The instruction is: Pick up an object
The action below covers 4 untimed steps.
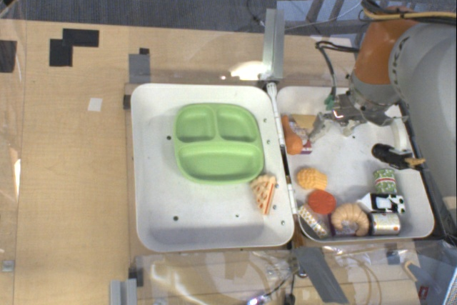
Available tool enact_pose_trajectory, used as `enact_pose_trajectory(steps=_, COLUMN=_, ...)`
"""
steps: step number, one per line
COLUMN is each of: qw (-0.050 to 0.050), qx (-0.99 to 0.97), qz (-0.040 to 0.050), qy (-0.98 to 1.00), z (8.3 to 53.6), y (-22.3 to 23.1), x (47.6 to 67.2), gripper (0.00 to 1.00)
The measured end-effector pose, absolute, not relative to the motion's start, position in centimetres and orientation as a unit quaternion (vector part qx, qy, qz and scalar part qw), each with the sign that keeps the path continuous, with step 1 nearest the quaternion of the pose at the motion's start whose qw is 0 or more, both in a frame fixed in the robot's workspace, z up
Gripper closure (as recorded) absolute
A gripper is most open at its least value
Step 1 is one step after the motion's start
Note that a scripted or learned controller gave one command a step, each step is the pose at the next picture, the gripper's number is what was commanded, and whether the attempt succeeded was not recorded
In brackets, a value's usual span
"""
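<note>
Two white bins side by side on the worktop: left bin and right bin.

Left bin first, just two things in there. One green plate with three compartments, about mid-bin. One pizza slice right at the plate's near right corner, tucked against the bin's right wall.

Right bin way busier, eight things counted:
- One orange packet against the left wall, toward the far end.
- Coming nearer down the left side: one yellow ball, then one tomato just beside it, then one dark packet in the near left corner.
- One bun by the near wall, just right of the tomato. Touching or not, hard to say.
- Two cans on the right side: green can farther back, gold can by the near wall, just right of the bun.
- One black-and-white block between the two cans.

Gripper over the far part of the right bin, just right of the orange packet, well apart from the cans. Open or shut? Can't tell from this angle.
</note>
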<state>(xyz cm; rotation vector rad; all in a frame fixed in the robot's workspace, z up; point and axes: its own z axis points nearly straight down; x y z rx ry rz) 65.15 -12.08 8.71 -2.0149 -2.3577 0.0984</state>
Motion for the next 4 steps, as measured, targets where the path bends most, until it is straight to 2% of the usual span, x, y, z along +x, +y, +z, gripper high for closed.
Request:
enact_pose_trajectory(steps=1, qw=0.023, qx=-0.65, qz=0.0288, qy=-0.759, z=8.6, y=-12.4, x=65.2, gripper=0.0)
enact_pose_trajectory(steps=2, qw=0.02, qx=-0.662, qz=0.0331, qy=-0.748, z=8.7, y=-11.9, x=65.1, gripper=0.0)
enact_pose_trajectory(steps=3, qw=-0.004, qx=-0.635, qz=-0.0015, qy=-0.772, z=12.6, y=-18.2, x=65.1, gripper=0.0)
enact_pose_trajectory(steps=4, qw=-0.003, qx=-0.661, qz=-0.0018, qy=-0.75, z=8.7, y=-20.4, x=65.7, gripper=0.0)
